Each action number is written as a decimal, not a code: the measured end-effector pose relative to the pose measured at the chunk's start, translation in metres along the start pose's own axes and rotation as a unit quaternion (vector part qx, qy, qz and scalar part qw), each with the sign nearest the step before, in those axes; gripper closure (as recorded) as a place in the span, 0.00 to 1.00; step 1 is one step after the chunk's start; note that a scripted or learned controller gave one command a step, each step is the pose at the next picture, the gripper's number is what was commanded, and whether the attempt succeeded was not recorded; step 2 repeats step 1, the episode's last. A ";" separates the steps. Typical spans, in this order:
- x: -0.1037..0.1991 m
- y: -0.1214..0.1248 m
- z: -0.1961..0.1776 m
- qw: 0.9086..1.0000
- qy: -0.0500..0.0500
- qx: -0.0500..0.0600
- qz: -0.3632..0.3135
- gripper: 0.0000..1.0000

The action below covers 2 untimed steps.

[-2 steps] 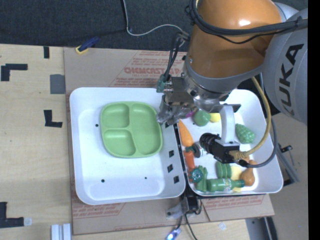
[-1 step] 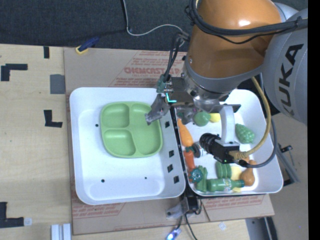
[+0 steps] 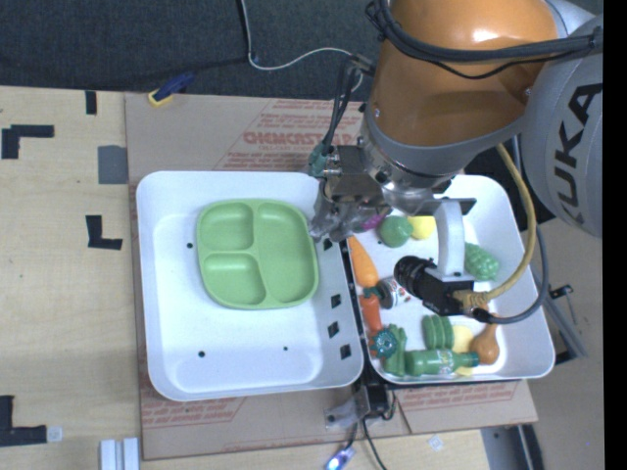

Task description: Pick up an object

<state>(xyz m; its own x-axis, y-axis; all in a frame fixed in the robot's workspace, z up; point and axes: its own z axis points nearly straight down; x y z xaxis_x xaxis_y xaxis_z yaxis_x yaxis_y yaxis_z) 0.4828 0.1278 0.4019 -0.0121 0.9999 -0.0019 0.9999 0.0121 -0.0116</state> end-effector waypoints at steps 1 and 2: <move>0.001 0.000 -0.009 1.000 0.000 0.001 -0.001 1.00; 0.001 0.000 -0.009 1.000 0.000 0.001 -0.001 1.00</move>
